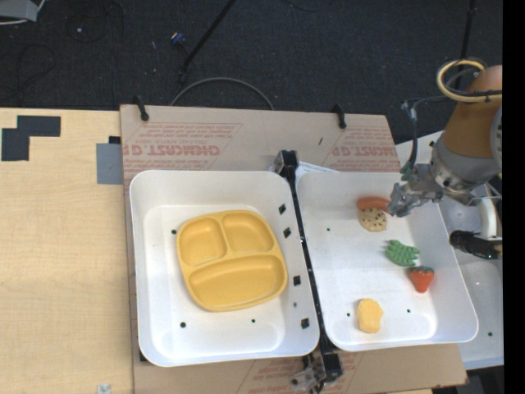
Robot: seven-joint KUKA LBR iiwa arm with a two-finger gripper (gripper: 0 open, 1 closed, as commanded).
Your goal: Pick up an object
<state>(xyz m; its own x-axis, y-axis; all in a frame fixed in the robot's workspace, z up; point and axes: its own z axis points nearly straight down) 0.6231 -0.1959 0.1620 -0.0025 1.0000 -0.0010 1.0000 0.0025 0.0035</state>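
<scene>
A: Dark carpet (328, 39) up top with cables across it, pale wood bench (57, 261) on the left, brown cardboard sheet (246, 138) under both bins. Next biggest?

B: Left bin (156, 212), white and shallow. Yellow divided tray (232, 259) sits in the middle of it, three compartments, a bit tilted. Nothing in the compartments that I can make out.

A: Right bin (344, 318)?

B: Same white type, touching the left one along a black divider strip (297, 245). Small items scattered in it.

A: Arm?

B: Grey arm (467, 150) comes in from the right, orange band above the wrist, low over the right bin's upper right corner. Gripper (399, 203) is down at the bin floor near the far wall.

A: Fingers open or shut?

B: Cannot tell, too small and dark. Nothing visibly between them.

A: Objects, big to small.

B: Green leafy piece (401, 254) mid right. Yellow lump (369, 315) near the front wall. Tan cookie (373, 219) with dark specks, just left of the gripper. Red-orange piece (372, 203) touching the cookie's top edge, right beside the gripper tip; whether they touch, cannot say. Small strawberry (422, 278), red with green top, just below the green piece.

A: All lying on the bin floor?

B: Yes, all five.
</scene>
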